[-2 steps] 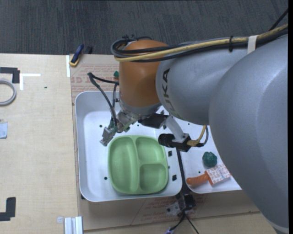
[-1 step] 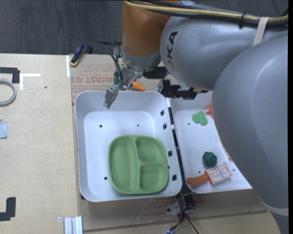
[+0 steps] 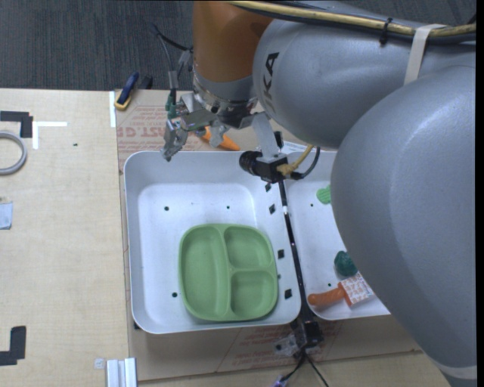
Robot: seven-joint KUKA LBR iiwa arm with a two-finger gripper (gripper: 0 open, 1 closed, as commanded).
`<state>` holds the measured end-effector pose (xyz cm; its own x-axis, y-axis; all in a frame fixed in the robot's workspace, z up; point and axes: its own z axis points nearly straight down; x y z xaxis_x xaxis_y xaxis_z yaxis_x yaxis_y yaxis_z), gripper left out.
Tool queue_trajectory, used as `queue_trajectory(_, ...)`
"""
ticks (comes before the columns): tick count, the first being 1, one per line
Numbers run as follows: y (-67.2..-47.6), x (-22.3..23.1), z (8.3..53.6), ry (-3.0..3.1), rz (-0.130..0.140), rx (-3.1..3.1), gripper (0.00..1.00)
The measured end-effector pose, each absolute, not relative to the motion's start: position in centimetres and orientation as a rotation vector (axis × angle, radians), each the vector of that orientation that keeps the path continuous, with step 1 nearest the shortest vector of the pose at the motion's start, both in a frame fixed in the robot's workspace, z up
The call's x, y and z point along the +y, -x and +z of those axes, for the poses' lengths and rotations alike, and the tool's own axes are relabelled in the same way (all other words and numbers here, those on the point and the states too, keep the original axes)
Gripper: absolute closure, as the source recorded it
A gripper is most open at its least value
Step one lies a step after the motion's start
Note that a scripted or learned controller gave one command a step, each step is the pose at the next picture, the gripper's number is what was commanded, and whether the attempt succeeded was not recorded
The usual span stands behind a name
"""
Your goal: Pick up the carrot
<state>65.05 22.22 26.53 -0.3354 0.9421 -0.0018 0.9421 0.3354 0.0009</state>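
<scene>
We see the carrot lying in the right bin near its front edge, long axis roughly left to right, beside a small card. Our hand hangs over the far rim of the left bin, well apart from it; we cannot tell its opening

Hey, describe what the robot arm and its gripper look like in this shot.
The arm is made of bulky, rounded grey segments with dark lettering on one casing. An orange band wraps it above the wrist. A dark cable runs along the top of the arm, held by a pale strap. The gripper is a small metallic assembly with thin wires around it.
</scene>
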Motion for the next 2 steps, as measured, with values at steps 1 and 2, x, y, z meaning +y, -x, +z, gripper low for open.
queue_trajectory(1,-65.9,22.1,28.3,-1.994,-0.001,2.426,0.00)
queue_trajectory(2,-65.9,22.1,30.8,-2.311,-0.002,2.126,0.00)
